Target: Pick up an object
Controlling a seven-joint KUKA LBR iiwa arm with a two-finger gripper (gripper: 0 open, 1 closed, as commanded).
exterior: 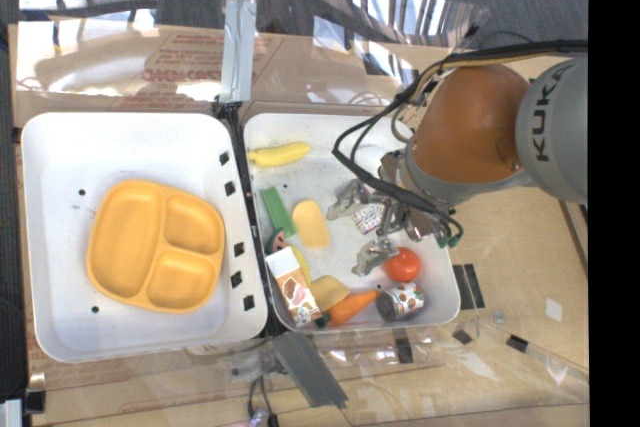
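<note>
Tomato (403, 265) lies just beside the spread, empty fingers (371, 260) of the gripper (362, 230) (2 metal prongs), carrot (350, 307) beyond.

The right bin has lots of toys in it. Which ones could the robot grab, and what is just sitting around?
For the job: gripper, tomato, banana, carrot, patterned cup, right bin.

Just lying about: yellow divided plate, left bin.

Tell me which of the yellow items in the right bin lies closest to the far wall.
The curved yellow plastic banana. It lies along the far wall of the right white bin, while the pale yellow rounded block sits mid-bin, beside the green stick.
</note>
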